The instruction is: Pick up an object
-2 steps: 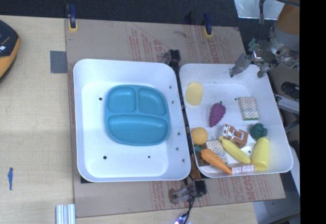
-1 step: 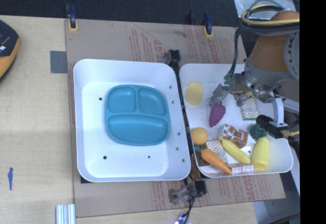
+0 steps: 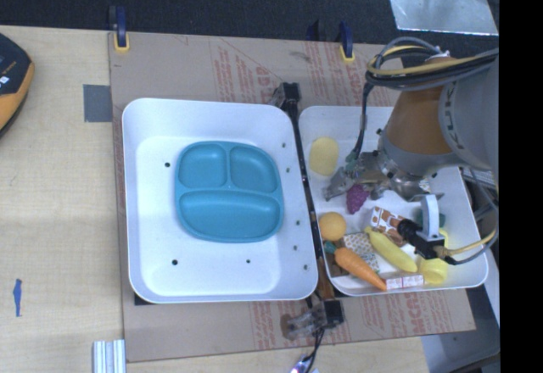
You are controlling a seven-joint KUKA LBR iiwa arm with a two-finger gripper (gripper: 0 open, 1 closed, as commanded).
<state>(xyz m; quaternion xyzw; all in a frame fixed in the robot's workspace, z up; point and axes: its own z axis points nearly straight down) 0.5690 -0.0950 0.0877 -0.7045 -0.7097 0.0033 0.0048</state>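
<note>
Down in the right bin [image 3: 475,193] — a shallow white tray of smooth plastic with rounded corners — the gripper [image 3: 361,179] sits low among a heap of toy food. Whether it is spread or closed, and whether it has hold of anything, cannot be told from this slanted view; its grey metal parts blur into the clutter. Just below the gripper lies a small purple bunch of grapes [image 3: 356,196], knobbly in texture. Up and to the left of the gripper rests a pale yellow lemon [image 3: 323,155], smooth and oval. Farther below the gripper is a round orange fruit [image 3: 332,225], and under that a tapered orange carrot [image 3: 359,267] lying at a slant. Down and to the right of the gripper lie a yellow banana [image 3: 390,250] and a small printed box [image 3: 389,219].

Well to the left of the gripper, the left bin [image 3: 144,193] — the same glossy white — holds a blue divided plate [image 3: 228,191], oval, with three moulded compartments. Both bins rest on brown cardboard [image 3: 212,66] over a pale wooden bench [image 3: 51,193].
</note>
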